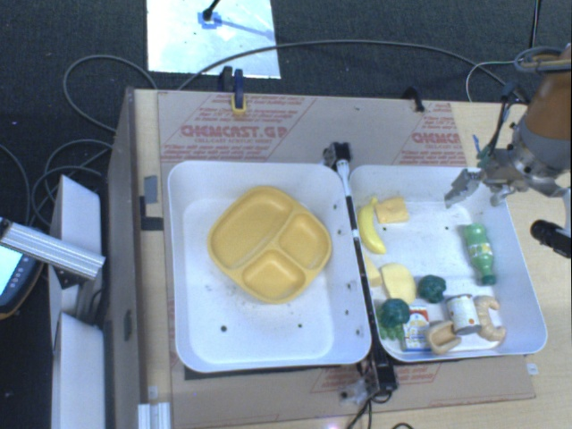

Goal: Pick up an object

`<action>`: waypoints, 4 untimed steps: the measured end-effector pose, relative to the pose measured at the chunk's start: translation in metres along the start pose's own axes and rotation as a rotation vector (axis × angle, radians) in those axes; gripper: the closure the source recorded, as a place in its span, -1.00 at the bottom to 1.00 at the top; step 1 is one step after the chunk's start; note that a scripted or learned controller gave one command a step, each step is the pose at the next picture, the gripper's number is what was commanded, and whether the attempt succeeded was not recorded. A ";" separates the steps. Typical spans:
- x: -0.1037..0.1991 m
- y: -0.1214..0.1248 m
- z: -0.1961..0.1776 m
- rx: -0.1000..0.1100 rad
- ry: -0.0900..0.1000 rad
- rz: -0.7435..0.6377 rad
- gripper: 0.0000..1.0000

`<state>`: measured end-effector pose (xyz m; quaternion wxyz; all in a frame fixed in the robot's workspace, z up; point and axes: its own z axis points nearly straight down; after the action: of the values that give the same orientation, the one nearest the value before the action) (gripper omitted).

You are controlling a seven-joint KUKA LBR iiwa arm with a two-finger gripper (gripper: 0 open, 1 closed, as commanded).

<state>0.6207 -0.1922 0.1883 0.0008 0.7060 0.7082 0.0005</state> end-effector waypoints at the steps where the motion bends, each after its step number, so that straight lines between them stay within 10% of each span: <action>1: 0.051 -0.069 0.050 0.002 0.001 0.001 -1.00; 2: 0.067 -0.114 0.100 -0.006 -0.002 0.003 -1.00; 3: 0.072 -0.021 0.100 -0.009 -0.001 0.000 -1.00; 4: 0.092 -0.090 0.104 0.001 0.000 0.002 -1.00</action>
<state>0.5303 -0.1002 0.0839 0.0003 0.7067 0.7075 0.0002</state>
